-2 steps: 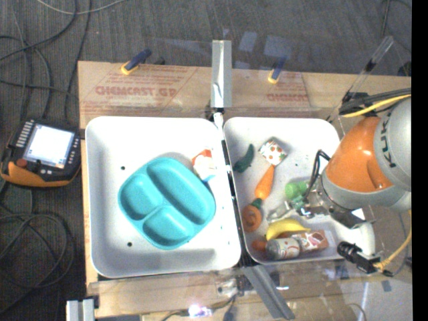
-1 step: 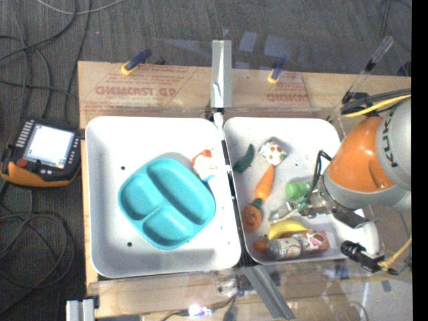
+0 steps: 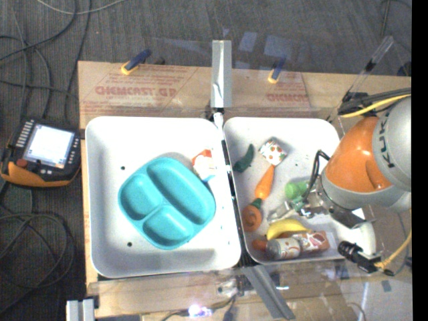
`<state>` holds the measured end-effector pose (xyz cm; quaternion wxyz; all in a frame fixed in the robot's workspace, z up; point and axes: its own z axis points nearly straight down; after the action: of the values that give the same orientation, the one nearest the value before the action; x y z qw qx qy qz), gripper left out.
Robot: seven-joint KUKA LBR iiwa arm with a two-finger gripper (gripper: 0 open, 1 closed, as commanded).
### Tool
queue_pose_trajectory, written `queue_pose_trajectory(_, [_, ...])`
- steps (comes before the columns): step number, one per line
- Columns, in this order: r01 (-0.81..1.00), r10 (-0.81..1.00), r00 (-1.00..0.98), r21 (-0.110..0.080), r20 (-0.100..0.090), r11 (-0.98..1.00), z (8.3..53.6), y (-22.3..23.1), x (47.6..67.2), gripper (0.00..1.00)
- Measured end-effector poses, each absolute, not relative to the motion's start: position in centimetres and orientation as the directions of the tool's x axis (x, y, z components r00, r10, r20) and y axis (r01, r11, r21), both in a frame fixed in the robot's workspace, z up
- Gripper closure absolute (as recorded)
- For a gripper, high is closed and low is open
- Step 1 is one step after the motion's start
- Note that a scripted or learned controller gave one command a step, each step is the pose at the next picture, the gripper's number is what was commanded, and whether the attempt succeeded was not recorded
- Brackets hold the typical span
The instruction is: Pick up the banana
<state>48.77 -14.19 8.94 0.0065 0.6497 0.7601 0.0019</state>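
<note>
The yellow banana (image 3: pixel 286 229) lies near the front of the right bin (image 3: pixel 334 134), curved, with its ends pointing left and right. It rests against a red-and-white can (image 3: pixel 299 244) that lies on its side just in front of it. My gripper (image 3: pixel 295 208) hangs low in the right bin just behind the banana, beside a green object (image 3: pixel 295 190). I see nothing held in it. The arm's orange band (image 3: pixel 352 168) covers the bin's right part.
In the right bin are also an orange carrot (image 3: pixel 264 182), a brown-orange item (image 3: pixel 252 217), a dark green piece (image 3: pixel 245 157) and a small white-and-red box (image 3: pixel 272 151). The left bin (image 3: pixel 107 146) holds a teal divided plate (image 3: pixel 167 201) and a small orange-white toy (image 3: pixel 204 164).
</note>
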Motion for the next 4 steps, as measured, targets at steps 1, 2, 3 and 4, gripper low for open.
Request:
queue_pose_trajectory(1, [0.973,0.973,-0.230,0.008,-0.005,0.230,8.9,-14.6,48.7,0.00])
queue_pose_trajectory(2, [0.976,0.976,-0.217,0.010,-0.004,0.217,8.9,-14.6,48.8,0.00])
queue_pose_trajectory(3, [0.924,0.924,-0.383,0.010,-0.015,0.383,9.0,-13.7,48.8,0.00])
queue_pose_trajectory(4, [0.975,0.975,-0.221,-0.003,0.002,0.221,10.1,-15.9,48.4,0.00])
